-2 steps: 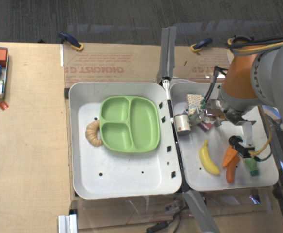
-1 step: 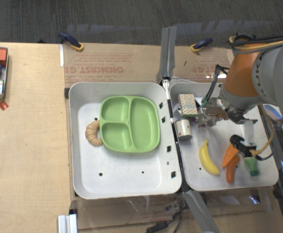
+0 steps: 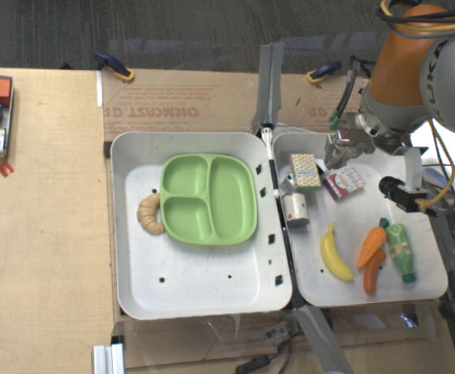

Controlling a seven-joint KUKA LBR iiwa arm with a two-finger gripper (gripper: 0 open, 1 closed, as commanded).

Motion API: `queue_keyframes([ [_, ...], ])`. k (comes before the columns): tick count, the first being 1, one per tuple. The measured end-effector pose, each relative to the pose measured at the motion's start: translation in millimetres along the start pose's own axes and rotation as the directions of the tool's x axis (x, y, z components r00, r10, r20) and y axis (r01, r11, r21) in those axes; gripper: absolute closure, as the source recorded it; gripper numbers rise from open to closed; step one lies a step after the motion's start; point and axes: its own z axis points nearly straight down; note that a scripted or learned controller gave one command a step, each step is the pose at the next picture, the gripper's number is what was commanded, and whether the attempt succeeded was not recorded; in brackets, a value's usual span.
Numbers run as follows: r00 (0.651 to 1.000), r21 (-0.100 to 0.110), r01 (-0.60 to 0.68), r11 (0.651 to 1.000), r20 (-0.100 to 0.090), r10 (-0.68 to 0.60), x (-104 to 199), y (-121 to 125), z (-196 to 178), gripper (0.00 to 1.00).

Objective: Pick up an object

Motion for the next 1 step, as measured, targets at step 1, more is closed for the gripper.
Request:
queue_keyframes([
  [1,1.0,0.0,0.0,1.0,0.0,0.0,0.0,-0.1,0.1,0.0],
])
